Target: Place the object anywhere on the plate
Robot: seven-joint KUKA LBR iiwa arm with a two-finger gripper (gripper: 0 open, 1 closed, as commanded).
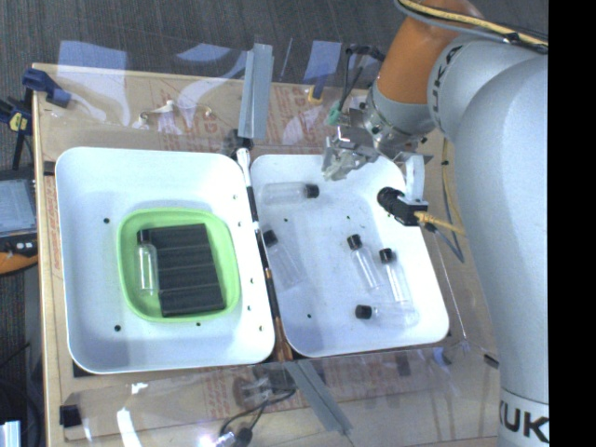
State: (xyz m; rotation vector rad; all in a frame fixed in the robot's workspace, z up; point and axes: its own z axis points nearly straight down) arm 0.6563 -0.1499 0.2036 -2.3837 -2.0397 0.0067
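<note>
The tool [341, 161] hangs over the far edge of the right bin [424, 329]; whether it is spread I cannot tell. Clear vials [363, 259] lie scattered there with open floor between, and the green plate [130, 240] in the left bin [84, 333] carries one vial [146, 261] beside a black block [189, 270].

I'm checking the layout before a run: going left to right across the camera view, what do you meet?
Left bin → green plate → clear vial on the plate → black block → right bin → gripper.
</note>
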